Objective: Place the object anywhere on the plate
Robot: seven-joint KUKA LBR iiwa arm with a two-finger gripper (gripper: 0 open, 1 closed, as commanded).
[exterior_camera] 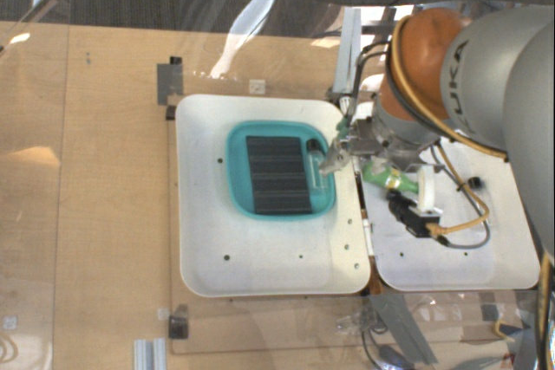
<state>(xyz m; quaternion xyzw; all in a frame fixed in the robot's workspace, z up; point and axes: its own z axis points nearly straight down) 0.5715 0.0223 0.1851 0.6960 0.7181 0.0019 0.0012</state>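
Note:
A teal plate (pixel 238 178) with rounded corners lies in the left bin (pixel 208 247). A dark ribbed rectangular slab (pixel 277 175) covers most of its middle. My gripper (pixel 323 157) hangs over the plate's right rim, close to the slab's upper right corner. A small green object (pixel 384 178) lies in the right bin (pixel 486 264), just under the wrist and partly hidden by it. I see nothing clearly held in the gripper.
The grey arm with its orange band (pixel 425 56) fills the upper right and covers much of the right bin. Black and yellow cables (pixel 434 225) trail over that bin's floor. A ridge (pixel 364 221) separates the two bins.

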